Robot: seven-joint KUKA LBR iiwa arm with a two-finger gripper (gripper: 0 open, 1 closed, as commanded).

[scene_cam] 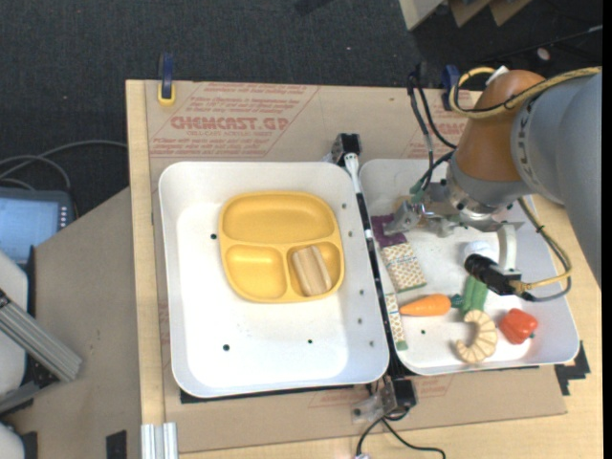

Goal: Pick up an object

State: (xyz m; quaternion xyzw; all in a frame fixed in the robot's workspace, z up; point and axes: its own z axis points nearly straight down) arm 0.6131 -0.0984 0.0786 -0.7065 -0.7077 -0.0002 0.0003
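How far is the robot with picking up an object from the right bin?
Done: the arm has reached over the right bin, with its claw low near the purple item. In hand: nothing visibly lifted. Left: the carrot, red piece and patterned block lie in the bin; a grasp and lift remain.

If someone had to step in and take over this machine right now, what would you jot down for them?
End effector: low over the upper left of the right bin; whether it is open or shut cannot be told, and nothing is seen held.
Right bin: patterned block, carrot, green piece, red piece and a pale ring-shaped toy, all lying on the floor of the bin.
Left bin: yellow divided plate with a tan block in its lower right compartment.
Done: arm is over the objects.
Left: grasp one and lift it.
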